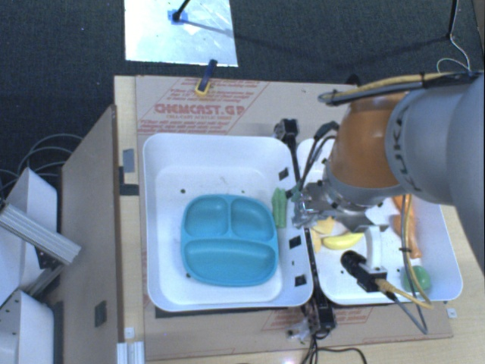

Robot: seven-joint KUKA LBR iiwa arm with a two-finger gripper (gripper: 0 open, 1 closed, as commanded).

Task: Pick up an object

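Note:
My gripper (pixel 305 209) hangs low over the divide between the two bins, under the grey and orange wrist. A small green object (pixel 280 207) stands right beside it, against the right wall of the left bin (pixel 163 203). In the right bin (pixel 449 275), a yellow banana (pixel 342 240) lies just right of the gripper, with another small yellow piece (pixel 326 224) above it. An orange stick-like object (pixel 403 224) and a green round object (pixel 419 279) lie further right. The arm hides much of the right bin.
A blue divided plate (pixel 229 240) lies in the middle of the left bin. The bins sit on a cardboard sheet (pixel 204 108). A yellow and blue object (pixel 205 82) lies on the cardboard behind the bins.

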